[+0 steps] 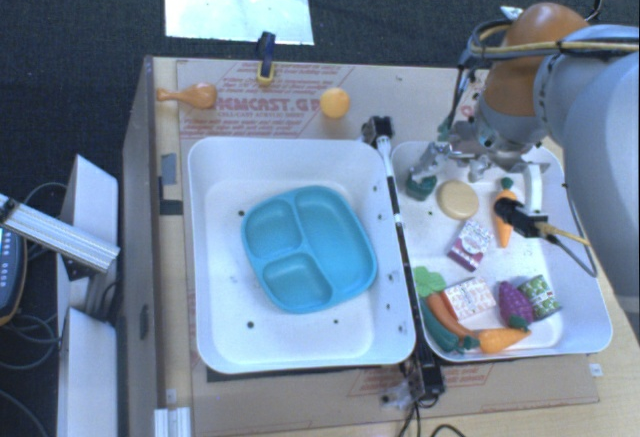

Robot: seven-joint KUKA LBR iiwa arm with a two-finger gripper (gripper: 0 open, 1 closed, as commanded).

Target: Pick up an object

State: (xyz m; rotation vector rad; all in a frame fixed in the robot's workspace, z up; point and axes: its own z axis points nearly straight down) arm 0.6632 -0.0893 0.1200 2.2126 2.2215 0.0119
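Gripper over right bin (grip state unclear); carrot long axis near-vertical.

Arm cut off at right edge; claw fingers' state unclear; bottom-corner toy pile overlapping, indistinct.

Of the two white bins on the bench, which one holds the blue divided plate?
The left bin holds the blue divided plate. The right bin holds small toy foods instead, and the gripper is over it.
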